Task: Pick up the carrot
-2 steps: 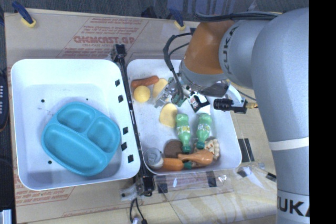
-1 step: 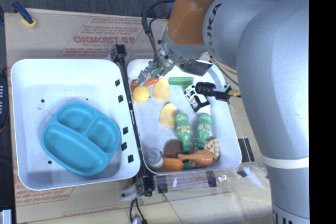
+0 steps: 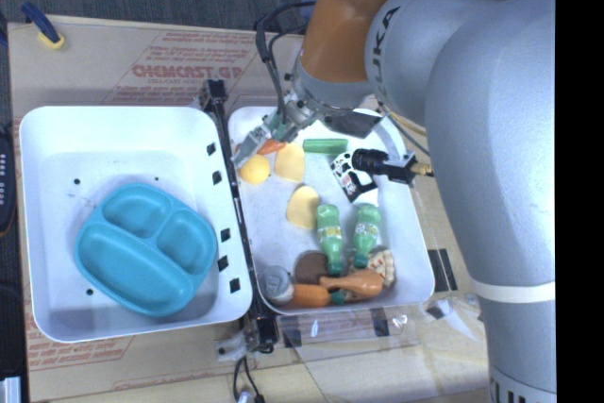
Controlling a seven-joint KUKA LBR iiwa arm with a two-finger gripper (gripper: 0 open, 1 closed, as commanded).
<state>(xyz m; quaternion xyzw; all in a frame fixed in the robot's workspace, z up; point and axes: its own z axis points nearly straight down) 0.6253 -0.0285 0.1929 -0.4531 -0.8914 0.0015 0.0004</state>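
A fixed camera looks down at a slant on a bench covered in printed cardboard (image 3: 179,61), bearing two shallow white bins side by side. The left bin (image 3: 57,132) holds a blue divided plate (image 3: 146,245) with three compartments, lying toward the bin's six o'clock side. The right bin (image 3: 415,250) is crowded with toy food. A large grey robot arm (image 3: 491,127) with an orange band (image 3: 344,19) above its wrist reaches in from three o'clock, and its gripper (image 3: 264,139) hangs low over the right bin's eleven o'clock corner. A small orange piece that looks like a carrot (image 3: 272,147) lies right at the gripper's tip, touching it or nearly so; whether the jaws are apart, together, or clamped on it cannot be told from this angle. Just beside it at six o'clock sit a round yellow piece (image 3: 255,170) and a pale yellow wedge (image 3: 291,163). A flat green piece (image 3: 326,145) lies at three o'clock from the carrot, with a black-and-white item (image 3: 345,175) beyond it. Another pale yellow piece (image 3: 303,207) sits mid-bin. Two green bottles (image 3: 330,236) lie side by side below it. Along the bin's six o'clock edge are a grey item (image 3: 276,281), a brown round piece (image 3: 310,267), and longer orange pieces (image 3: 354,283).
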